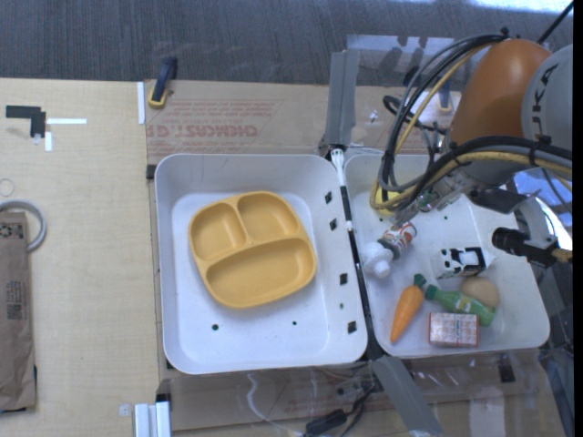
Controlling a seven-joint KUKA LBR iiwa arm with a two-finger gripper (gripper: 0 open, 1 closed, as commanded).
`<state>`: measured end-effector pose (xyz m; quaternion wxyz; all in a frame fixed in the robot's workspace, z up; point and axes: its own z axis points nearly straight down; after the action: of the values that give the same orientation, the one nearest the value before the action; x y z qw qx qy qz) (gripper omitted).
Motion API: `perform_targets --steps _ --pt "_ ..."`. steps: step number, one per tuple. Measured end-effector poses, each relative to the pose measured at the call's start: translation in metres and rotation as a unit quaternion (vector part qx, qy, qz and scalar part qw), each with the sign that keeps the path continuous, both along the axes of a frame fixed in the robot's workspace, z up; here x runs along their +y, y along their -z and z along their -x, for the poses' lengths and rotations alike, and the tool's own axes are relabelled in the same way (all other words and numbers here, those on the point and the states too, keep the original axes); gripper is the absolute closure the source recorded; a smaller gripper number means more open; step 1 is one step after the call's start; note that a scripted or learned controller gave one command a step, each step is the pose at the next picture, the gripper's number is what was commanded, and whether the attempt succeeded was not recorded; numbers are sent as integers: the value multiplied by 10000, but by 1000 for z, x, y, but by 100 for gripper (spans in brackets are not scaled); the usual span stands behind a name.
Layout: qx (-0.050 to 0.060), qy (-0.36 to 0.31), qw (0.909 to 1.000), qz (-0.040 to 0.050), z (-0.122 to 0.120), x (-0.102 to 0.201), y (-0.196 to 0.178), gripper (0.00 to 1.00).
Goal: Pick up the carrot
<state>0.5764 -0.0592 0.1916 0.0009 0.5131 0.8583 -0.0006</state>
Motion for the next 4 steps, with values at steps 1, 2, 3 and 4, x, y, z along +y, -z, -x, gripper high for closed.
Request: perform_targets --steps 1,2,3,4 --pt "2 -2 10000 1 0 0 0 0" --pt "8 1019 9948 3 16 -63 -6 0" --pt "15 -665 9978 -8 74 -65 60 0" --pt "13 -1484 9889 -9 81 -41 101 0"
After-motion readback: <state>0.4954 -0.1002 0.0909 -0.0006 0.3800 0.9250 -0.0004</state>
